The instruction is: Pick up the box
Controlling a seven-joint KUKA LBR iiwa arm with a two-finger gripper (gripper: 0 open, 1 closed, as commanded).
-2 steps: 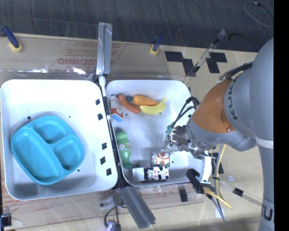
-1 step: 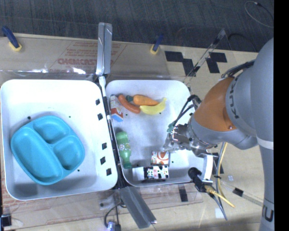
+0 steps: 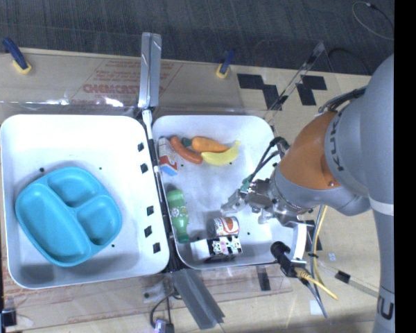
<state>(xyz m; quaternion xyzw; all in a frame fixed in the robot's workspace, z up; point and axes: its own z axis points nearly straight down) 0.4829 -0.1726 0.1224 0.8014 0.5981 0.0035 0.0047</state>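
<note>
1. The box point(image 3: 225, 246), small and printed in black, white and some colour, lies in the right bin point(image 3: 253, 127) against its near wall, close to the near right corner.
2. Just beyond the box and touching it, or nearly so, stands a small can point(image 3: 226, 225) with a red and white label.
3. To the left of both, a green bottle point(image 3: 177, 214) lies along the bin's left wall.
4. Farther back sit a red and white carton point(image 3: 167, 157), a carrot point(image 3: 208, 144), a reddish sausage-shaped piece point(image 3: 186, 150) and a yellow banana point(image 3: 220, 157), bunched together near the far left part of the bin.
5. The gripper point(image 3: 246, 198) hangs over the right side of this bin, just right of and beyond the can, apart from the box. I cannot tell whether its fingers are spread or closed; nothing is visibly between them.
6. The arm point(image 3: 326, 161), grey with an orange band, comes in from the right over the bin's rim.
7. The left bin point(image 3: 28, 127) holds a blue divided plate point(image 3: 66, 215) with three compartments, well apart from the box.
</note>
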